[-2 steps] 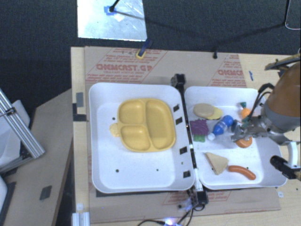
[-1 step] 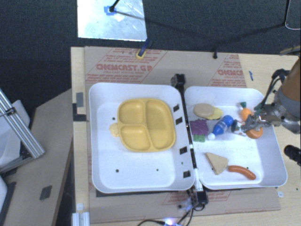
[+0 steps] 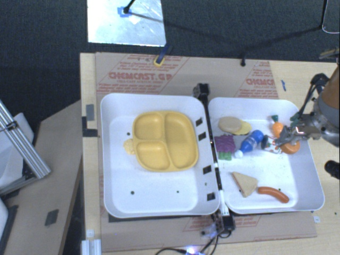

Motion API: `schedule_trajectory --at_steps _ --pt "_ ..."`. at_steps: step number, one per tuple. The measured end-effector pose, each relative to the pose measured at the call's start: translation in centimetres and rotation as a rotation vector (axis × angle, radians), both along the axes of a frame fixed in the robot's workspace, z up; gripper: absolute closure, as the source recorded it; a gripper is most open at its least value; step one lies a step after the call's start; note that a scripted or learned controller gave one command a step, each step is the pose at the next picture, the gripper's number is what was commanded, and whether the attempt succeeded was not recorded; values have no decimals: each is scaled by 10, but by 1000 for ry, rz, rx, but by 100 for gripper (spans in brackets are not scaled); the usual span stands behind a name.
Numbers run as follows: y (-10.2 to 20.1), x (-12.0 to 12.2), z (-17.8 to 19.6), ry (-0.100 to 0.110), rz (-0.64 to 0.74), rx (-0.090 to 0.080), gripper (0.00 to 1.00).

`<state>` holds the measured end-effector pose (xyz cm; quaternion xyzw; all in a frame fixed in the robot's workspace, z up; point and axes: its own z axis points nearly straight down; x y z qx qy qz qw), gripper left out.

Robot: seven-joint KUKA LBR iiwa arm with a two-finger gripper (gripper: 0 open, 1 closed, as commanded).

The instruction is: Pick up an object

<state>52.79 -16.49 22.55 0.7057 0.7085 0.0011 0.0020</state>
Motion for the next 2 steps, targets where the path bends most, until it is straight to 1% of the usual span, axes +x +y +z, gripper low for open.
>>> schedule_trajectory --at_steps 1,2 --pt "47 8 -7 2 5 3 100" --pt "97 17 3 2 5 2 100"
